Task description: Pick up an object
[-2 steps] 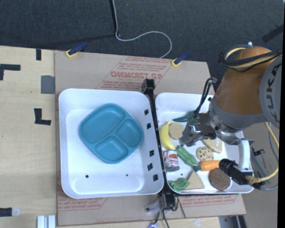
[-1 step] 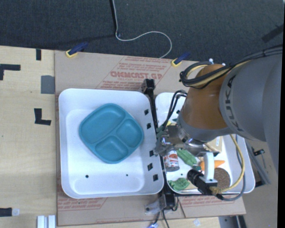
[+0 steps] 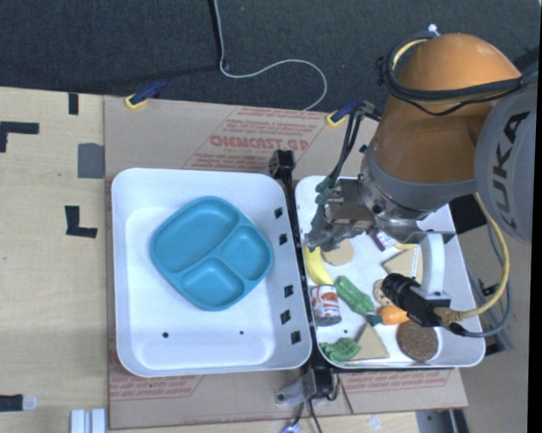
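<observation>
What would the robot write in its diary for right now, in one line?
gripper low in right bin | above banana | blue plate in left bin | nothing seen held

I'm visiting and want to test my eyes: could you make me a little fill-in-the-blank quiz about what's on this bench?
1. The divided plate in the left bin is coloured ____.
2. The robot's hand hangs over the ____ bin.
3. The banana lies in the right bin close to the wall it shares with the ____ bin.

Missing words: blue; right; left
</observation>
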Robot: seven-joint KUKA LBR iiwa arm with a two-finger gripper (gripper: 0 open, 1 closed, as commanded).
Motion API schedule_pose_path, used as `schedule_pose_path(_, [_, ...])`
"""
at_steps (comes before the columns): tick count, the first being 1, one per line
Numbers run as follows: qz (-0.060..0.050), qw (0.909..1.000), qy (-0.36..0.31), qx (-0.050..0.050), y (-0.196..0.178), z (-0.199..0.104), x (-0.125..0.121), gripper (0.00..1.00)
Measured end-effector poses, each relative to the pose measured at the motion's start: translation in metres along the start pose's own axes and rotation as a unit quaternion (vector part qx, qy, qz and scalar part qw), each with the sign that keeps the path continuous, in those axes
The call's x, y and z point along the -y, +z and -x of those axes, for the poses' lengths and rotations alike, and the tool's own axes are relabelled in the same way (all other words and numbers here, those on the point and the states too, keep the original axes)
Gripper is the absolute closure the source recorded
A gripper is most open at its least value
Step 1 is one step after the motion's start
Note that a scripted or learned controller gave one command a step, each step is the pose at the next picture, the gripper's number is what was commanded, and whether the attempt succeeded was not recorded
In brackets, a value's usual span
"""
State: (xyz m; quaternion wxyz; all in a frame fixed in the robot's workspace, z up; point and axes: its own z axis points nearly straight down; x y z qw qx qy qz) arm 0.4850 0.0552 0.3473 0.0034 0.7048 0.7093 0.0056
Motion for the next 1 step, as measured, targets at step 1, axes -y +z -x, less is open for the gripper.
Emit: schedule_pose_path(1, [-0.006, 1.0, 0.001, 0.001, -0.0245, -0.0121, 0.0009, 1.0])
